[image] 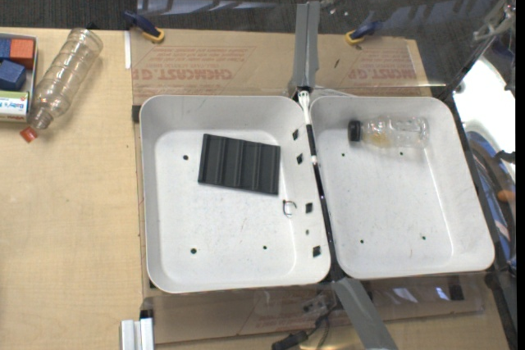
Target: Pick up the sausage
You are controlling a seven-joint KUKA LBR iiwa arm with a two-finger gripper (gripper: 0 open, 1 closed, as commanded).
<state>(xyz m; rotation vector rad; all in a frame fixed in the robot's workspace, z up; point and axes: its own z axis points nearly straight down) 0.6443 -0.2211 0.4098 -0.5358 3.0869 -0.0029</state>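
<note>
The left white bin (pixel 156 201) holds a dark grey ribbed slab (pixel 239 164), lying flat in its upper middle. A small wire loop (pixel 289 207) lies near that bin's right wall. In the right white bin (pixel 467 201), a small clear plastic bottle with a black cap (pixel 390 132) lies on its side near the far wall, cap pointing left. The rest of both bin floors is bare white, with a few small dark marks.
A large clear plastic bottle (pixel 64 74) lies on the wooden bench at the far left, beside a box of blue and red blocks (pixel 16 65). Cardboard (pixel 205 65) with two yellow clamps lies behind the bins. A grey bar (pixel 305 45) runs between them.
</note>
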